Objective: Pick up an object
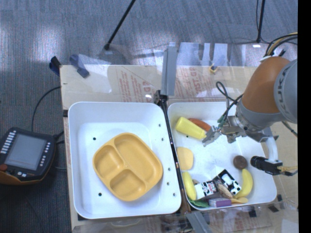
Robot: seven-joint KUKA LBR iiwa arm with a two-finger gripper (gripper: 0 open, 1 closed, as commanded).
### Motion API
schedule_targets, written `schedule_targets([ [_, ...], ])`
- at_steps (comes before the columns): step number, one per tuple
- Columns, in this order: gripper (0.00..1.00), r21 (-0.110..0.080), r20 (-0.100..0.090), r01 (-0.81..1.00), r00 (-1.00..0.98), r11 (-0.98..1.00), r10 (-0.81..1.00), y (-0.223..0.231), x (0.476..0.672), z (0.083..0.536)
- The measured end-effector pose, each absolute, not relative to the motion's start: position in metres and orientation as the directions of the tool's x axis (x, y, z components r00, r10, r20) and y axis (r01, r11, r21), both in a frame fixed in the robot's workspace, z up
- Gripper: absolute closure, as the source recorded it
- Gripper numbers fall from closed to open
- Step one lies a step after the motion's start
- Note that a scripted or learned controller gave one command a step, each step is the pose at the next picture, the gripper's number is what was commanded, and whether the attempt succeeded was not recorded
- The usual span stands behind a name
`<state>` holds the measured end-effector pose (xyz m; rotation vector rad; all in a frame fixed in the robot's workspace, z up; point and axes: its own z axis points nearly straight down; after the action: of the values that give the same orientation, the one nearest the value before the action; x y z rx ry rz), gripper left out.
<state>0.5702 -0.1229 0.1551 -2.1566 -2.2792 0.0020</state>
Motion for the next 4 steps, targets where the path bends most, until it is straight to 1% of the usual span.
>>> schedule_targets([
  [1, 0.0, -0.011, 0.007, 0.967, 0.253, -0.253, 0.967, -0.207, 0.55, 0.097],
  [2, 0.0, -0.004, 0.001, 0.987, 0.16, -0.16, 0.987, -0.193, 0.496, 0.086],
  [3, 0.0, -0.001, 0.002, 0.999, -0.049, 0.049, 0.999, -0.136, 0.581, 0.112],
  [4, 0.0, -0.007, 0.001, 1.0, 0.005, -0.005, 1.0, -0.141, 0.642, 0.084],
])
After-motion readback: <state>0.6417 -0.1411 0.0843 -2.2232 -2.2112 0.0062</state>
